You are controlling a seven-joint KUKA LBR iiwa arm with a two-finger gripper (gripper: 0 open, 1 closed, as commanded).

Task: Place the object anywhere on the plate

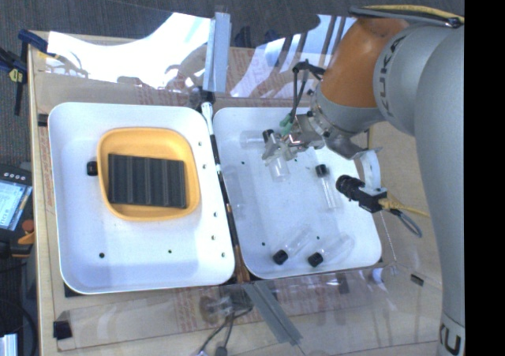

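Picking step: gripper [278, 144] low near the right bin's [359, 256] far edge among clear vials, jaw state untellable; next, lift and cross to the yellow plate [142, 145] in the left bin [71, 252].

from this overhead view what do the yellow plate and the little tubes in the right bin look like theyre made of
The yellow plate looks like matte moulded plastic: rounded rim, even colour, no glare. Its dark ribbed insert seems rubber or plastic; hard to tell. The tubes look like clear plastic or glass, since the white bin shows through them, with black caps.
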